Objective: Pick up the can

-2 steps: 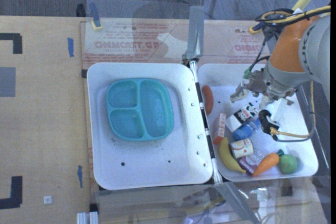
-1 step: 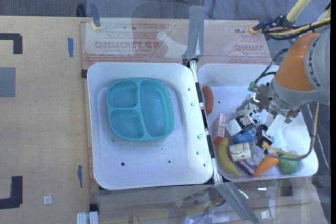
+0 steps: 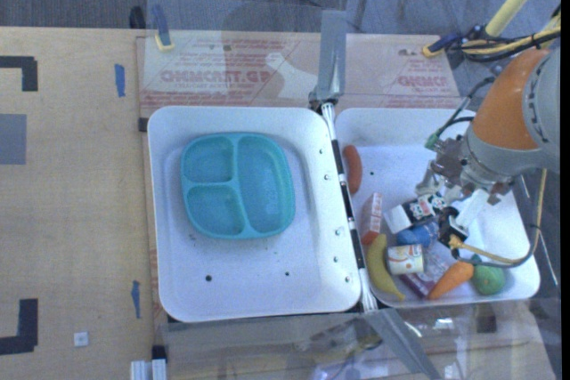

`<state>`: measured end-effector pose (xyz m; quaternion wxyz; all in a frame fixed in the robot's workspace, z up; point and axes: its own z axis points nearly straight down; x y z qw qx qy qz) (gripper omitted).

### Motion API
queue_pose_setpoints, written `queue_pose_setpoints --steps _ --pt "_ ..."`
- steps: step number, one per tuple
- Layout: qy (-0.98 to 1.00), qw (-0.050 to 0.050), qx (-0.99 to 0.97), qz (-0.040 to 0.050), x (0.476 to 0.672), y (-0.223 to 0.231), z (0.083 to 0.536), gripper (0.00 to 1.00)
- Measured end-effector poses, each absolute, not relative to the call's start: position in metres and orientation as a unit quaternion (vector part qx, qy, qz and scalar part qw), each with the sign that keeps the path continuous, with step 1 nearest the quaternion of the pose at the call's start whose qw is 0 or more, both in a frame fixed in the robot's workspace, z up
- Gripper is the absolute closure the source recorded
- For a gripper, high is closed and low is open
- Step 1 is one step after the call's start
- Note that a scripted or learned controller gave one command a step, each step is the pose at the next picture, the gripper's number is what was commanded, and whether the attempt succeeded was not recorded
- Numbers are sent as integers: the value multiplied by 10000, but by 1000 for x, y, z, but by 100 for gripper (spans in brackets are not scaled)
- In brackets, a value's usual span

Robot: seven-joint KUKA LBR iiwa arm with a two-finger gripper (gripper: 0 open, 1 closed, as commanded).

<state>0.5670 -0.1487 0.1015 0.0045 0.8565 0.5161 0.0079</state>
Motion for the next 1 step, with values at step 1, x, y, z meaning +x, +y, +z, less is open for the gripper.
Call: queue_pose_setpoints --steps 1 --pt "4391 -4 8985 -8 588 -53 184 100"
